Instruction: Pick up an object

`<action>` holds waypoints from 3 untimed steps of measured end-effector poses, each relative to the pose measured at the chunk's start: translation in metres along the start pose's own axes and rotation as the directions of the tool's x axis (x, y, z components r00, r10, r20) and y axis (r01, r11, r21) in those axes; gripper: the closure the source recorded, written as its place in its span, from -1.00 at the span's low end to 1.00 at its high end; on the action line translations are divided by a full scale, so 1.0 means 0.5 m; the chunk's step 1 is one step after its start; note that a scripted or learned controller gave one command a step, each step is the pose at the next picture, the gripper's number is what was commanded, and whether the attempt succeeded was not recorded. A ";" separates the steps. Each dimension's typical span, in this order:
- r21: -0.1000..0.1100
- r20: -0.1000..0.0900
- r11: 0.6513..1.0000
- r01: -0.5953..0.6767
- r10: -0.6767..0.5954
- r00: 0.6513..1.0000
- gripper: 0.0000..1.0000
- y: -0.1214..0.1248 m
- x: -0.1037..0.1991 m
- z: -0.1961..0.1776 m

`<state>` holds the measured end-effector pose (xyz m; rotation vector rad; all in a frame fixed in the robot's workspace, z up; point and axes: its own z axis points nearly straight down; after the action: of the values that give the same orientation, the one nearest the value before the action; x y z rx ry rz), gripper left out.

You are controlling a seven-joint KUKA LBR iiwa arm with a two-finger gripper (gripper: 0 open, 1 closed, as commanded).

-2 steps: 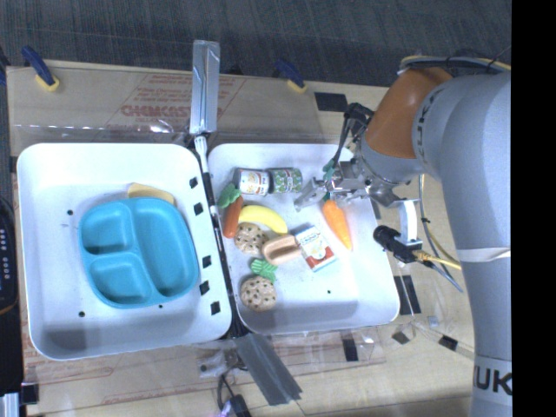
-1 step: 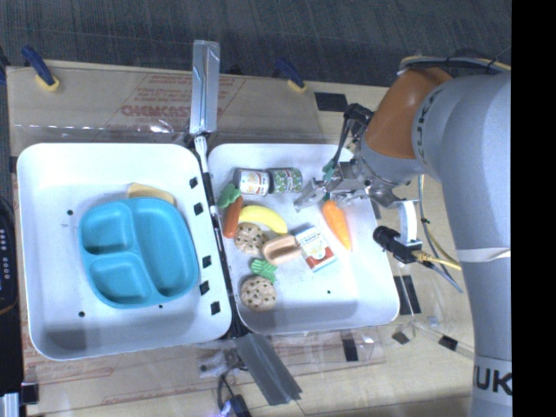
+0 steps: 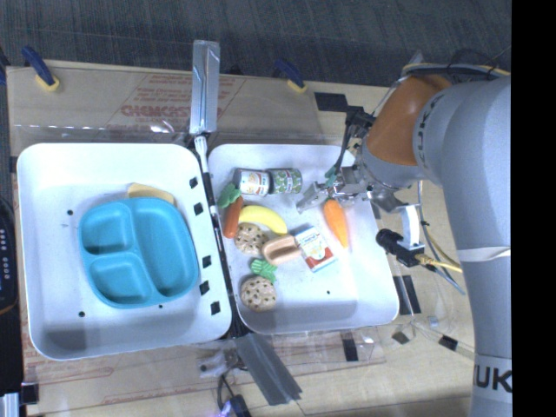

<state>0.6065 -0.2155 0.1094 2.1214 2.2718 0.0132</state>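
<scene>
The grey arm (image 3: 473, 189), with its orange band at the wrist, fills the right side closest to the lens and bends down over the right bin (image 3: 369, 307). Its gripper (image 3: 326, 194) sits low at that bin's upper right; whether it is apart or together cannot be told at this size.

The left bin (image 3: 43, 233) holds a blue divided plate (image 3: 137, 252) with 3 compartments and a tan item (image 3: 152, 193) tucked behind the plate's far edge, mostly hidden.

The right bin holds a can (image 3: 268, 182) lying on its side, a banana (image 3: 263, 218), 2 cookies (image 3: 249, 237) (image 3: 258, 293), a hot dog (image 3: 281, 249), a small carton (image 3: 314, 246), a green piece (image 3: 262, 269), and a carrot (image 3: 230, 211) against the left wall.

A second carrot (image 3: 336, 221) lies just below the gripper, its top meeting the gripper tip; actual contact is unclear.
</scene>
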 end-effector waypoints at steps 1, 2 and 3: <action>0.032 -0.018 0.999 0.005 -0.005 1.000 1.00 -0.016 0.014 0.015; 0.039 -0.015 0.986 -0.165 0.166 0.986 1.00 -0.068 0.014 0.006; 0.039 -0.015 0.986 -0.165 0.165 0.986 -1.00 -0.067 0.014 0.005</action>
<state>0.5725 -0.2108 0.1056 2.3320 2.1154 -0.0058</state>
